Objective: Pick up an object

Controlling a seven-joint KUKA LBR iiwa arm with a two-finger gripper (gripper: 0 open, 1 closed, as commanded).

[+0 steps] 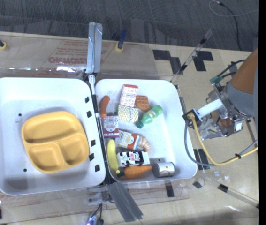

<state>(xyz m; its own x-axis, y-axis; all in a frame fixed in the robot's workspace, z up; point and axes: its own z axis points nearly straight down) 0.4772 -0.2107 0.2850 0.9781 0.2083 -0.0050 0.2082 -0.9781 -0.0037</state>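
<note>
Because the toy foods crowd the right bin (pixel 182 121), with the banana (pixel 111 154), carrot (pixel 136 171) and milk carton (pixel 133 158) touching, a descent could pinch two or slip; the pincer (pixel 217 123) hangs outside, its state untellable.

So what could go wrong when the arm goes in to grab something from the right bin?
The items are packed tight: the banana, carrot and milk carton touch, so a grab may catch two or slip. The can and green bottle lie on their sides and could roll. The gripper sits outside the right bin; its yellow cable could snag the rim.
</note>
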